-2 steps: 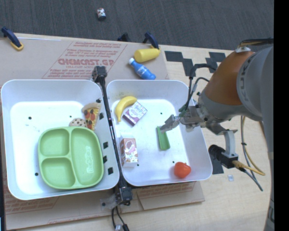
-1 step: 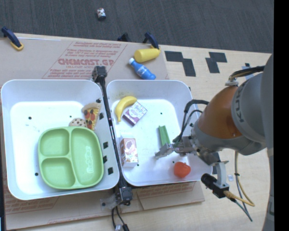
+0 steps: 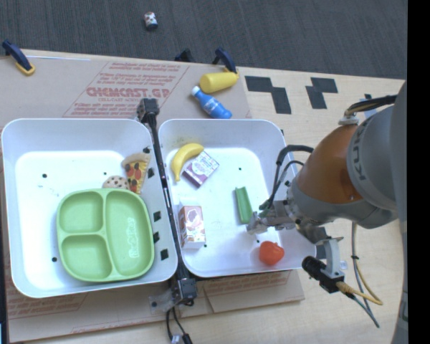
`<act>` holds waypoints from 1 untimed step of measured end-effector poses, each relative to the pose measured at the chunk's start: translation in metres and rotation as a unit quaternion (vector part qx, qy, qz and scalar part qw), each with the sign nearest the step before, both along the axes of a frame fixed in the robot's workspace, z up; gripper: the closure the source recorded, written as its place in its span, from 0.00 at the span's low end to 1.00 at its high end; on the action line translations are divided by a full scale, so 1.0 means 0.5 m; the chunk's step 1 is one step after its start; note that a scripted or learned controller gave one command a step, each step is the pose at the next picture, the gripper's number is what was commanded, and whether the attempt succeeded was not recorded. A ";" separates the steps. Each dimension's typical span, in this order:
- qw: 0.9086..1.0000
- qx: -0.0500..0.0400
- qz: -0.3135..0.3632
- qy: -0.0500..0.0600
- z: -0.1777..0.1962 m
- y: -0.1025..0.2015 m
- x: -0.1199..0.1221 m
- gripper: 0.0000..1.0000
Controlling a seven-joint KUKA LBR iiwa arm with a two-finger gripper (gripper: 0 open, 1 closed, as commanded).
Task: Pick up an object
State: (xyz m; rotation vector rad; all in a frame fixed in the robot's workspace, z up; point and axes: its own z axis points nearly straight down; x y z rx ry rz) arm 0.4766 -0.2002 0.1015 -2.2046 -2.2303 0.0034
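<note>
At the lower edge of the frame a black clamp (image 3: pixel 178 292) with trailing cables grips the joined rims of the two shallow white plastic bins, which sit on a sheet of brown cardboard (image 3: pixel 79 92) printed with red lettering, laid over a pale wooden bench (image 3: pixel 358 92) marked with black shapes at upper right. In the left bin (image 3: pixel 14 192) a light green three-compartment plate (image 3: pixel 104 233) fills the lower part, with a slice of toy pizza (image 3: pixel 135 171) and a round speckled cookie (image 3: pixel 115 183) just beyond its upper rim. In the right bin (image 3: pixel 222 127) a small red tomato-like toy (image 3: pixel 271 253) lies near the lower right corner, a pink and white carton (image 3: pixel 191 225) lies by the dividing wall, a green stick-shaped block (image 3: pixel 243 203) sits mid-bin, and further up a yellow banana (image 3: pixel 184 159) touches a purple and white carton (image 3: pixel 201 169). The grey arm (image 3: pixel 365 170) with its orange band comes in from the right, its two-finger gripper (image 3: pixel 261 223) low between the green block and the red toy (the finger ends blur into the white floor, so whether they are spread or closed cannot be told, and nothing is visibly between them). The arm's bulk hides the bin's right rim and is cut off by the frame. Beyond the bins lie a yellow lemon-shaped squeeze bottle (image 3: pixel 218 82) and a blue bottle (image 3: pixel 211 104), blue clamps at the board's far edge, then dark grey carpet (image 3: pixel 308 20) with a small unclear object (image 3: pixel 151 21).
</note>
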 end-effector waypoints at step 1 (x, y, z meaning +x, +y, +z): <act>1.000 -0.001 -0.002 -0.002 0.117 0.118 0.063 1.00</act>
